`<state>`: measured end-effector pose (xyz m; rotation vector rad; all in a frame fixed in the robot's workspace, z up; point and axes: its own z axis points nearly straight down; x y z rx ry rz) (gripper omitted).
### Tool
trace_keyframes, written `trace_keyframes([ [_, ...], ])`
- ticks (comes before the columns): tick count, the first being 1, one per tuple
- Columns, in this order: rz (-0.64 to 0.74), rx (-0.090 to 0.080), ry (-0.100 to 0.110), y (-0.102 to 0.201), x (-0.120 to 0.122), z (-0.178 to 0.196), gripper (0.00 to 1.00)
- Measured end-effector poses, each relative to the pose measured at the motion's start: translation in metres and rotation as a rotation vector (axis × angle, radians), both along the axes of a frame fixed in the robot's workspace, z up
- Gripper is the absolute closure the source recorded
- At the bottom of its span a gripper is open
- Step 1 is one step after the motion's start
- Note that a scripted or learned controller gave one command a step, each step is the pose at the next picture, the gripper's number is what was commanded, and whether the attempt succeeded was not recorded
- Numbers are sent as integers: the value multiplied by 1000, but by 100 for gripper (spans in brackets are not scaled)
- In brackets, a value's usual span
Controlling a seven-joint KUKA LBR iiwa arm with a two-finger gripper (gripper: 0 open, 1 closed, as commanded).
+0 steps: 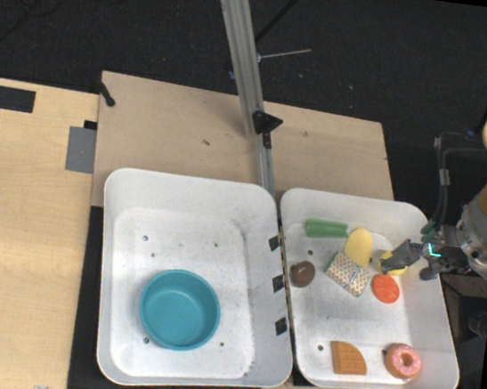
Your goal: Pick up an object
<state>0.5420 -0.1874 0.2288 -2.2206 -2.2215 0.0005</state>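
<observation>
Both bins (132, 218) are white. The bowl (179, 309) is teal, the stick (325, 229) green, the egg (358, 246) yellow, the ball (385, 289) orange-red, the donut (402, 361) pink, the block (347, 273) checkered.

The arm enters low from the right, its grey wrist housing thick and rounded, with the orange band above and behind the wrist. The gripper (403, 256) extends leftward from that wrist, dark and slender, angled slightly downward. A small teal light glows just behind the gripper, on the wrist body.
</observation>
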Motion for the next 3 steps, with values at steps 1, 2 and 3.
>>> trace_keyframes([
  [1,0,0,0,0,0,0,0],
  [2,0,1,3,-2,3,-43,0],
  [3,0,1,4,-5,-5,-89,0],
])
